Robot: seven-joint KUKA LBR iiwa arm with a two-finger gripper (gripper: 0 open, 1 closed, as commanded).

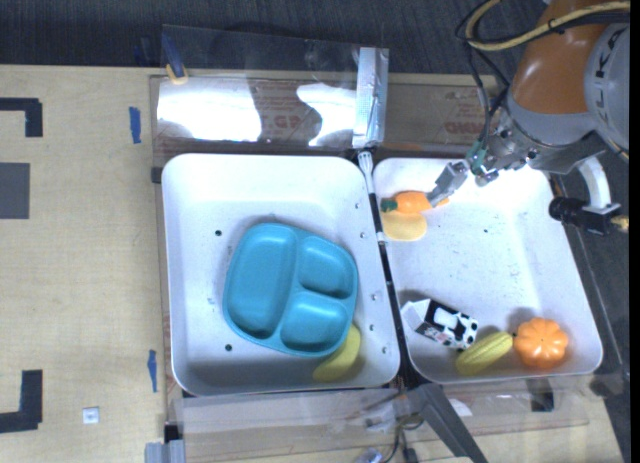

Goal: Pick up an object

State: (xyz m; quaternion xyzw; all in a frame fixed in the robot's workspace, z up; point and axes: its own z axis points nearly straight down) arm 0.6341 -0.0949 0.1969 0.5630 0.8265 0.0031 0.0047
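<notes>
My gripper (443, 189) reaches into the back left part of the right bin (500, 251) from the upper right. Its tip meets the right end of a small orange toy with a green end (408, 203), which rests on a pale yellow piece (404, 226) by the bin's left wall. Whether the orange toy is gripped cannot be made out. At the front of this bin lie a black and white cow toy (446, 327), a yellow-green fruit (485, 351) and an orange pumpkin (541, 341).
The left bin (200, 201) holds a blue divided plate (290, 289) with a yellow fruit (343, 353) tucked under its front right edge. A clear plastic sheet (270, 101) stands behind the bins. The arm's orange band (555, 71) and yellow cables (520, 13) hang over the back right corner.
</notes>
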